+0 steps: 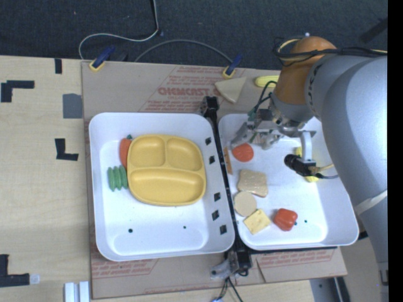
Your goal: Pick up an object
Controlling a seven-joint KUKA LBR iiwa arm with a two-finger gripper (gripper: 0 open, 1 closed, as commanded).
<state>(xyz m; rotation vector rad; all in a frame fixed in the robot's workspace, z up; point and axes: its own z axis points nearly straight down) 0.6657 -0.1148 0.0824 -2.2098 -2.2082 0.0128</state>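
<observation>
Camera view: the gripper (257, 134) hangs over the right bin (334, 222) near its top-left corner. Finger opening cannot be determined; nothing is visibly held. One tomato (242, 152) lies just below-left of it. Further down: one bread slice (252, 182), one round cracker (245, 203), one cheese wedge (257, 221), one red pepper (285, 218). The left bin (107, 225) carries one yellow tray (166, 169).

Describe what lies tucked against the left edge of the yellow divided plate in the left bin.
An orange-red piece and a green ridged piece lie against the yellow divided plate. The plate's rim partly covers the orange one.
</observation>
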